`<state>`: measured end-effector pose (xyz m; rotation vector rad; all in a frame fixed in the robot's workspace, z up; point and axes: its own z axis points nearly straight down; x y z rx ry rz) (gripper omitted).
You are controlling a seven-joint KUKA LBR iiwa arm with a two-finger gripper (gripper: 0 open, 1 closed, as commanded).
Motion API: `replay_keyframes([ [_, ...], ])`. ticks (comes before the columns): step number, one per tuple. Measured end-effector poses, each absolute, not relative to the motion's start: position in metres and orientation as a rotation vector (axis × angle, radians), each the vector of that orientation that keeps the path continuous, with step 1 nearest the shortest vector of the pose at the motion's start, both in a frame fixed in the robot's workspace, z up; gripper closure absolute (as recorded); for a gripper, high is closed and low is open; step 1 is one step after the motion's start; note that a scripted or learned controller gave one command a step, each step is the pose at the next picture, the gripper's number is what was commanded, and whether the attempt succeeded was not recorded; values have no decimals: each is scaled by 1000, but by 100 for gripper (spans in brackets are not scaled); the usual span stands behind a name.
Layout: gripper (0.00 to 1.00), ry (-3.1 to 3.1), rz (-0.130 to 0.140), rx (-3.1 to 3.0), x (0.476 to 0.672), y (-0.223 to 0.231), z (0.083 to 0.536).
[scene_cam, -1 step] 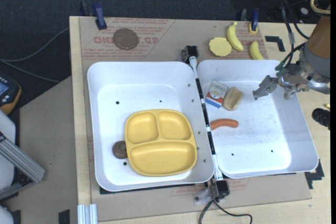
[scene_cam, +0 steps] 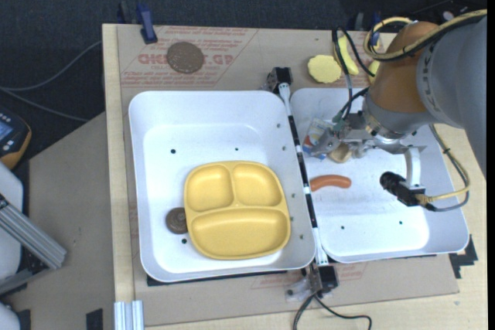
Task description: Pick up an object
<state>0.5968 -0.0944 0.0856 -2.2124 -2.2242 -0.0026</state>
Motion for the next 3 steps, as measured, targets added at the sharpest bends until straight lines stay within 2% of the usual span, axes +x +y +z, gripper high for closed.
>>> replay_keyframes([
  [1, 0, -2229, -8, -2221, 651, -99, 89],
  [2, 0, -2225, -16, -2229, 629, -116, 90],
  [3, 100, -2232, -14, -2231, 631, -117, 102],
])
